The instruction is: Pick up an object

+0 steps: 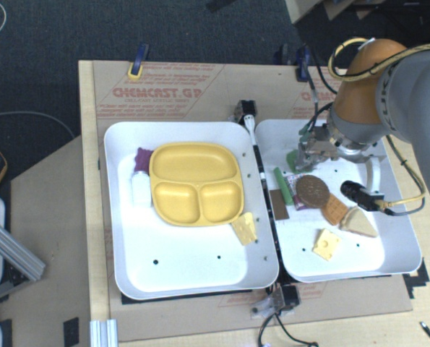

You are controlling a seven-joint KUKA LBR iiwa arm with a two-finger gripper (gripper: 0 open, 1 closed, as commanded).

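Note:
My gripper (310, 155) hangs low over the back left part of the right bin (395, 255), under the orange wrist band. Just to its left and in front lie a green stick (282, 186) and a brown bar (278, 204) along the bin's left wall. A round brown cookie (312, 191) sits right in front of the gripper. A tan waffle piece (334, 210), a pale wedge (359, 224) and a yellow cheese block (327, 245) lie nearer the front. Nothing shows between the gripper and these items as held.
The left bin (178, 273) holds a yellow divided plate (196, 181), a white bottle with a purple cap (140, 178) beside its left edge, and a yellow cheese piece (245, 229) near the dividing wall. The arm covers the right bin's back right corner.

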